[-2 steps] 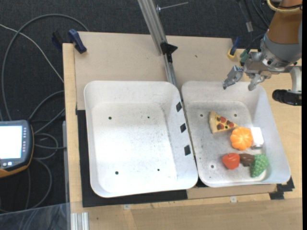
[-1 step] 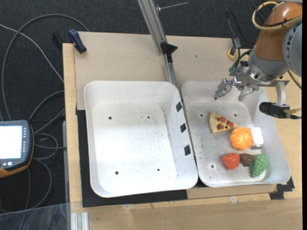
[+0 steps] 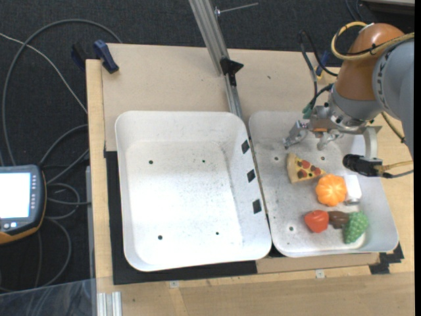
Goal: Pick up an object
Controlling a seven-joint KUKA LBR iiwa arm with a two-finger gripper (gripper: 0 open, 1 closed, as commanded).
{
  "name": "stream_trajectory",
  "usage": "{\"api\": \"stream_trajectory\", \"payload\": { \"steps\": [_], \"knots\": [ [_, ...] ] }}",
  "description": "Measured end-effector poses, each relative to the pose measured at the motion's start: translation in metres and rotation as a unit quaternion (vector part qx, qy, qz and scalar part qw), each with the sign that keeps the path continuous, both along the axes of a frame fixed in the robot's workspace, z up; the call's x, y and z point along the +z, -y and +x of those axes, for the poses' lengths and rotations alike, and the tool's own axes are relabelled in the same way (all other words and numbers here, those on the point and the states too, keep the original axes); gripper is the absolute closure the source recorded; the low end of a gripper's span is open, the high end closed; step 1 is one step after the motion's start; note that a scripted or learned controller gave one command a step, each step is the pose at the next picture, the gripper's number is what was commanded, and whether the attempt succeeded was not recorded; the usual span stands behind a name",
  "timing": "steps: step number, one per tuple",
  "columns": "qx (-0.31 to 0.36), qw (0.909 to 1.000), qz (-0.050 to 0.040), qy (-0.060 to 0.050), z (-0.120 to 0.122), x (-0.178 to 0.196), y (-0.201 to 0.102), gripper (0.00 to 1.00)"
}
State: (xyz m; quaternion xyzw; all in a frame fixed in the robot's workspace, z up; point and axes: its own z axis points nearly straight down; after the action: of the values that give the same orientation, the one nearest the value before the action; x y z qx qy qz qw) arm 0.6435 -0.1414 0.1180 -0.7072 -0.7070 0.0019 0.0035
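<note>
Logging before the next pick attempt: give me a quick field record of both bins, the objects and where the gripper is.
left bin: nothing visible inside
right bin: holds all the objects
pizza slice: nearest the gripper
orange: right of the pizza slice, beside a white block
tomato: near front edge, next to a brown piece
green toy: front right corner
gripper: over the right bin's back part, above the pizza slice, nothing seen held

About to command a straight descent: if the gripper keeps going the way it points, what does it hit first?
Probably the bare floor of the right white bin, just above the pizza-slice toy. The gripper seems to point down, though depth is unclear from this view.
</note>
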Motion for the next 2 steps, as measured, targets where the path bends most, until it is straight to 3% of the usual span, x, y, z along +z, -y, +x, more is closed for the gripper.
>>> {"api": "stream_trajectory", "payload": {
  "steps": [1,2],
  "knots": [
    [0.0,1.0,-0.0004,0.005,0.003,0.015,0.0,1.0],
    [0.001,1.0,-0.0014,0.007,0.007,0.06,-0.002,1.0]
  ]
}}
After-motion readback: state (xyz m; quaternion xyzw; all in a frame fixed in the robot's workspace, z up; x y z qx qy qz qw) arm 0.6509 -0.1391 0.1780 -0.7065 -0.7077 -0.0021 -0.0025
